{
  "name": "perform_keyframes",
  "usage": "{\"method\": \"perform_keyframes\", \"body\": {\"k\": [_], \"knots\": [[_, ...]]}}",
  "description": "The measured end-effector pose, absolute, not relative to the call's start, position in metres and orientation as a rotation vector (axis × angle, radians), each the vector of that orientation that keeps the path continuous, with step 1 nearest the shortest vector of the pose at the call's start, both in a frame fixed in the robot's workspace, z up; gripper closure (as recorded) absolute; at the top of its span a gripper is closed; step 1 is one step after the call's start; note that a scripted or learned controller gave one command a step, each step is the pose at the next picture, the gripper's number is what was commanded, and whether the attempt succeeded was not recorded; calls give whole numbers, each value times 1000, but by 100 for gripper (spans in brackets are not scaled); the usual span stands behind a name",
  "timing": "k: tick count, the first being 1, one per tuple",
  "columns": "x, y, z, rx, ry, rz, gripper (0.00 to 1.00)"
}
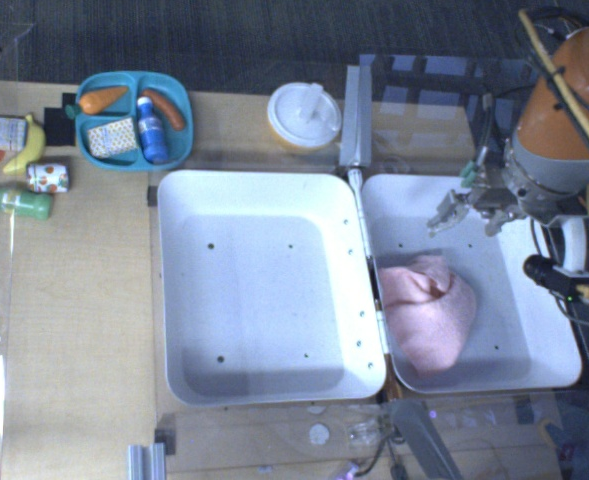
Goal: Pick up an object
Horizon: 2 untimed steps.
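Note:
A crumpled pink cloth [429, 308] lies in the right bin [534, 363], against its left wall and toward the front. My gripper [469, 216] hangs over the far part of the same bin, behind the cloth and apart from it. Its two fingers [446, 214] are spread open and nothing sits between them. The grey arm with its orange band [564, 98] comes in from the upper right.
The left bin [189, 368] adjoins the right one. Behind it on the bench stand a blue divided tray of toy food [179, 103] and a white lidded cup [305, 115]. A banana [29, 146], a small can [47, 177] and a green bottle [14, 202] lie at far left.

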State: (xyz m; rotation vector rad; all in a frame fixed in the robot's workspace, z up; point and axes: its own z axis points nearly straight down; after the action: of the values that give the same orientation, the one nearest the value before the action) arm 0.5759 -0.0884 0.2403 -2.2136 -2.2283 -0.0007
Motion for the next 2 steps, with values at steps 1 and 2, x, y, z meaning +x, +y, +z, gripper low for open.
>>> {"method": "perform_keyframes", "body": {"k": [1,2], "knots": [[547,-121,167,-2051,-2380,-1,0],[540,-111,90,-1947,-2482,-14,0]]}}
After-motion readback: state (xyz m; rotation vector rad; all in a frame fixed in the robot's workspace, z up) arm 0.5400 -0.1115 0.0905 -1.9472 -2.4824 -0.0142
